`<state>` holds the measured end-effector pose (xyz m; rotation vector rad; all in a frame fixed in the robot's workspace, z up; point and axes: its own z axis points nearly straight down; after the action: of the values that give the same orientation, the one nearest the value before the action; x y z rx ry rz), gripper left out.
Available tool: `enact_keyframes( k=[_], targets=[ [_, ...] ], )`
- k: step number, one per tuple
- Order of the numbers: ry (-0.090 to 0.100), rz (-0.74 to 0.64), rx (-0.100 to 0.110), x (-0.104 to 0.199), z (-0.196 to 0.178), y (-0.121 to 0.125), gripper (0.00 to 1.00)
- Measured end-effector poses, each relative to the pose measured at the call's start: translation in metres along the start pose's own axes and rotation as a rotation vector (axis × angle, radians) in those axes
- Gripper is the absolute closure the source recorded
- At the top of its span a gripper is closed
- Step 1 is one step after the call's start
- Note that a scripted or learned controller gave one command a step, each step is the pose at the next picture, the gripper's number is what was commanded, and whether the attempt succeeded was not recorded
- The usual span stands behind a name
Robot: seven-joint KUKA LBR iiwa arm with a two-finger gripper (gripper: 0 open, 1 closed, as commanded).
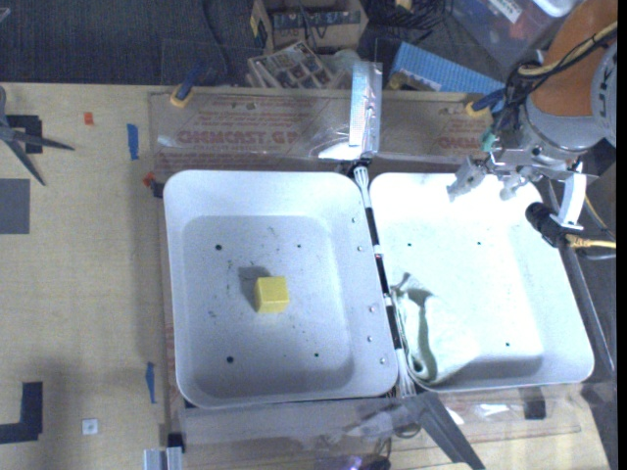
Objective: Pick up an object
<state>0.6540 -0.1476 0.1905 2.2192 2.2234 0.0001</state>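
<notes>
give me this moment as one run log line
end effector: open, above right bin far edge | yellow block: left bin, untouched | held: nothing

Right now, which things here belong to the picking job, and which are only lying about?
Job:
yellow block in left bin
gripper, open, over right bin

Lying about:
blue tape
orange clamp

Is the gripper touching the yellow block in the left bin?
Apart. The camera view shows the gripper over the right bin's far edge, while the yellow block lies in the left bin.
</notes>
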Motion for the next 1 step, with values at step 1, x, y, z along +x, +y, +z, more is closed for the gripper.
enact_keyframes(
  k=[1],
  targets=[
    [-0.001,-0.281,-0.001,-0.0283,0.1037,0.0135,0.00]
  ],
)
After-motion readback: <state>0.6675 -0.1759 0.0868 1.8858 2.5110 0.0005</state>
